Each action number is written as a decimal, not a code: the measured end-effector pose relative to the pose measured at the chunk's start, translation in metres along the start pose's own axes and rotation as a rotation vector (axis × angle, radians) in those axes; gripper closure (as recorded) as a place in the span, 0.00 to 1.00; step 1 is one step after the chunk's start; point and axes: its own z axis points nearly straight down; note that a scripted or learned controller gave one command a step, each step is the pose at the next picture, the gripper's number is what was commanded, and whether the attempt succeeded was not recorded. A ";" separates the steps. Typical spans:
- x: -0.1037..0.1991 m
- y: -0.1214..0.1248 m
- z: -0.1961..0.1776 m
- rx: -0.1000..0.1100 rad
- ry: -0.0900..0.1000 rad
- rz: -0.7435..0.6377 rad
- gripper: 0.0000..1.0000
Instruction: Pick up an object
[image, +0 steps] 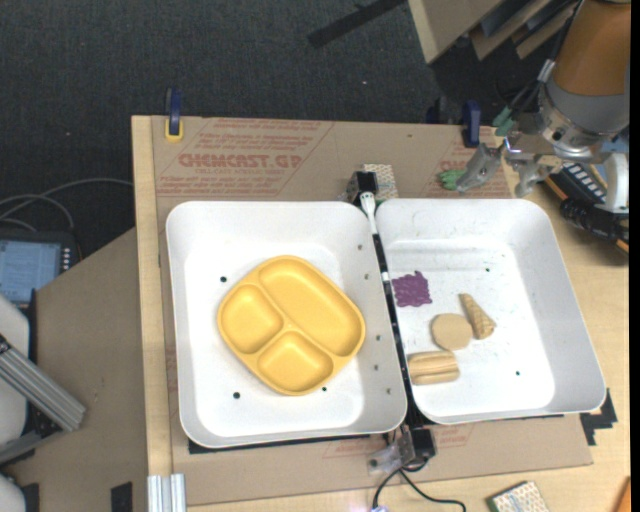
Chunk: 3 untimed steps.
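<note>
The right bin (545, 232) holds a purple lump (411, 289), a tan round disc (451, 331), a tan cone-shaped piece (478, 315) and a tan log-shaped piece (433, 367). All lie in its left half, near the divider. My gripper (503, 172) hangs above the bin's back rim at the upper right, well away from these pieces. Its fingers (479, 167) stand apart, open, with nothing between them.
In the left bin (190, 260) lies a yellow three-compartment plate (290, 323). Both bins rest on a cardboard sheet (260, 150) held by blue clamps at its back corners. Cables and gear crowd the bench to the right of the arm.
</note>
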 end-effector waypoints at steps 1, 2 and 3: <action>-0.011 -0.029 0.180 0.017 0.003 0.003 0.00; -0.036 -0.087 0.182 0.008 0.002 0.005 0.00; -0.034 -0.083 0.171 -0.002 0.000 0.002 1.00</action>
